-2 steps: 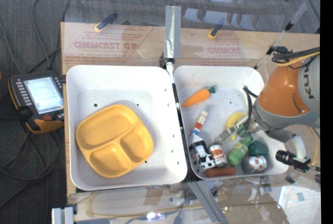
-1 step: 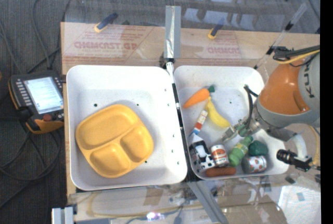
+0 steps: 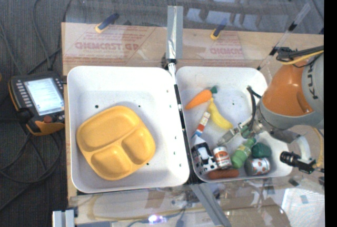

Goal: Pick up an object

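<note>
- Arm (image 3: 295, 97) is reaching in from the right, its orange band sitting over the right bin's (image 3: 231, 76) far right side, wrist pointing down and leftward into the bin.
- Gripper (image 3: 243, 131) is hanging low over the clutter in the right bin's lower half, just above the green bottle; whether it is spread or closed I cannot tell, and nothing is visibly held in it.
- Count, bins: two white ones side by side; left bin (image 3: 105, 81), right bin.
- Count, left bin: one yellow divided tray (image 3: 116, 141), three compartments, lying tilted in the lower left part.
- Count, right bin: one toy carrot (image 3: 200, 98), orange with a green top, near the upper left; one banana (image 3: 217, 117), yellow, just below and right of the carrot; one narrow tube (image 3: 201, 125) with a red patch and blue cap, beside the banana.
- Along the near wall: one dark box (image 3: 199, 156); one small can (image 3: 221, 157) with a red label; one reddish sausage-shaped item (image 3: 222, 173); one green bottle (image 3: 242, 153); one dark green round item (image 3: 260, 149); one silver-and-red can (image 3: 258, 166) lying on its side.
- These near-wall items are crowding together, several touching.
- Outside the bins: one pendant (image 3: 39, 97) with a lit screen is resting at the bench's left.
</note>
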